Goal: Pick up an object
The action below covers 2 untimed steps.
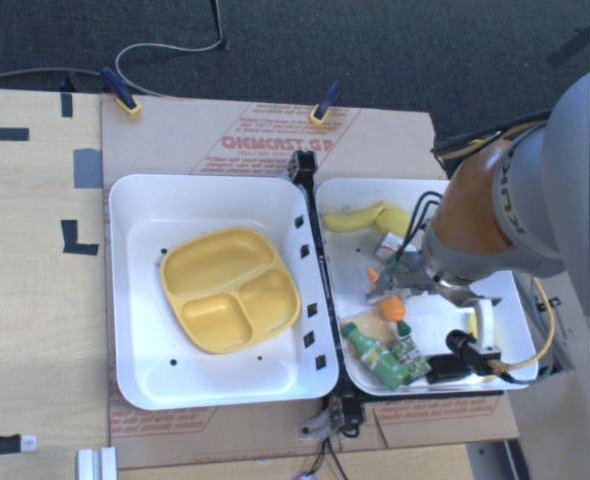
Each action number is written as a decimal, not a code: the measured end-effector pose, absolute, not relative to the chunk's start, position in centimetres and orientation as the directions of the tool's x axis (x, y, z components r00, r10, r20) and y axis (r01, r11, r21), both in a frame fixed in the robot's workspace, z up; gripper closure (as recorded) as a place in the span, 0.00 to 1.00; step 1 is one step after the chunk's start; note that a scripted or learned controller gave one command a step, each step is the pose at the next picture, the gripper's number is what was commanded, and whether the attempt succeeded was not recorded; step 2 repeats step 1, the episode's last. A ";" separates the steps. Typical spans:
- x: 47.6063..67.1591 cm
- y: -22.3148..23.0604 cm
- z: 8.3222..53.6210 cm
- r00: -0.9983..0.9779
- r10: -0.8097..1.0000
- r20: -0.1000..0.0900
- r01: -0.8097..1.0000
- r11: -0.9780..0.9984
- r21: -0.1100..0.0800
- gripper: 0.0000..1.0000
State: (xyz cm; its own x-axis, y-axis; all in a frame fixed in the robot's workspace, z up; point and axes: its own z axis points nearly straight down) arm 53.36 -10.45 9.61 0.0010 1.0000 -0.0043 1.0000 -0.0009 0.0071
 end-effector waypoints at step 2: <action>57.7 -4.6 18.4 -0.002 1.000 0.000 1.000 0.002 0.000 1.00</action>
